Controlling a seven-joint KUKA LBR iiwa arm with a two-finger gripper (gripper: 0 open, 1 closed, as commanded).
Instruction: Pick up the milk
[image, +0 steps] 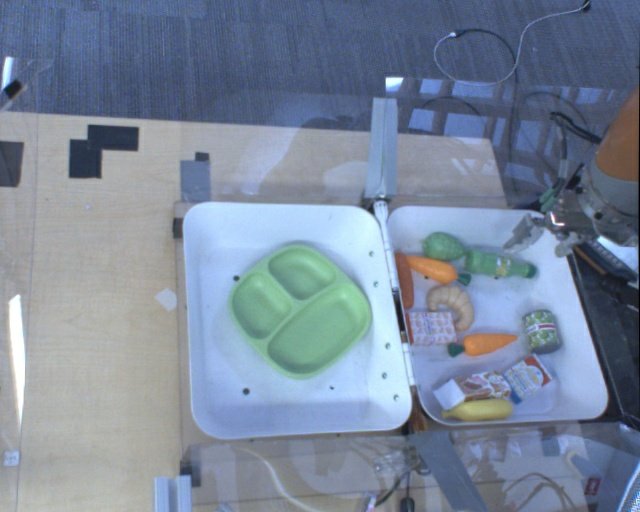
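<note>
Front of right bin: banana (478, 409) lies nearest me at 6 o'clock of the right bin (590, 400), touching a snack packet (487, 385).
Milk: my guess is the small carton (528, 377) at about 5 o'clock, lying tilted just beside that packet. Print's too small to read, so not certain.
Neighbours: green can (541, 331) near it at 3 o'clock, carrot (483, 344) toward the centre.
Jaws (533, 231): hanging over the bin's 1 o'clock corner, well apart from the carton. Honestly can't tell if they're apart or together.
Left bin: just the green plate (300, 311).
Risk: I reckon the packet touching the carton gets pinched too, or the tilted carton skids away.
Also: green bottle (497, 265) sits near the jaws, could get bumped.
</note>
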